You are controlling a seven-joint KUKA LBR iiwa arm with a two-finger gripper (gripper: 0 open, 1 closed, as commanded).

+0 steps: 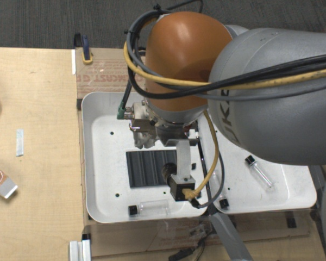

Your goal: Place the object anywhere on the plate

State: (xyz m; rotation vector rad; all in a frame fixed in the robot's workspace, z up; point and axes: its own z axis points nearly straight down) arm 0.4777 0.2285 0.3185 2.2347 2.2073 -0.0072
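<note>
Vial (259, 172), clear with a black cap, is seen lying on the floor of the right-hand white bin (309, 192), well apart from the arm's wrist. A dark ribbed plate (146, 168) lies in the left bin (98, 145), partly covered by the gripper (144, 137). The jaws' state cannot be told.

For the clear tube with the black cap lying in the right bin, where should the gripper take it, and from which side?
Probably from straight above, at the middle of the clear tube, with the fingers closing across its narrow width. It lies flat on the right bin floor, slanting from its black cap at upper left toward lower right, with open floor on both long sides. The gripper would need turning to match that slant.
</note>
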